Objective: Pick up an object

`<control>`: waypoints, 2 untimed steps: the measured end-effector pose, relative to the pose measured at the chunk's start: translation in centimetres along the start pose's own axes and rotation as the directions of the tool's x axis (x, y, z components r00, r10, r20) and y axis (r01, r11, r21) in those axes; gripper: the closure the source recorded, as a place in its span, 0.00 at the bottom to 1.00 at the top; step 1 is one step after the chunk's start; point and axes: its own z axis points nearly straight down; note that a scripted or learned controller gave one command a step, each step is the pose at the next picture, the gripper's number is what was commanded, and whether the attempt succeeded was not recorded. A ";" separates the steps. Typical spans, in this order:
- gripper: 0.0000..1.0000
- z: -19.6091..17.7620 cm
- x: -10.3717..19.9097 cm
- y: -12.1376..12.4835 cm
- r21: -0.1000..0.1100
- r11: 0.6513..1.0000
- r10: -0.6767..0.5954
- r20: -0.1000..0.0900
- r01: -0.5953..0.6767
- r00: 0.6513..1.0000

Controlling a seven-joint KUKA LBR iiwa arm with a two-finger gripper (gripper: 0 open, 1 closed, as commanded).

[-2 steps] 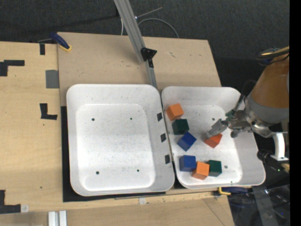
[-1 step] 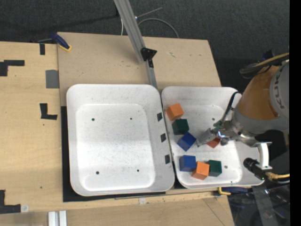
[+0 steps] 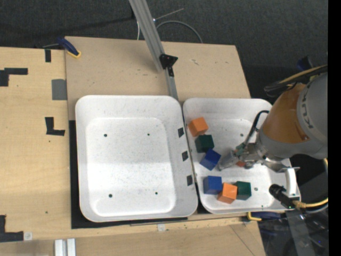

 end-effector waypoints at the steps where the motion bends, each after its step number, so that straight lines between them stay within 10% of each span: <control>1: 1.00 -1.1 0.0 0.0 -0.001 1.000 -0.001 -0.001 0.001 1.000; 2: 1.00 -5.3 0.3 0.0 -0.005 1.000 -0.001 0.000 0.001 1.000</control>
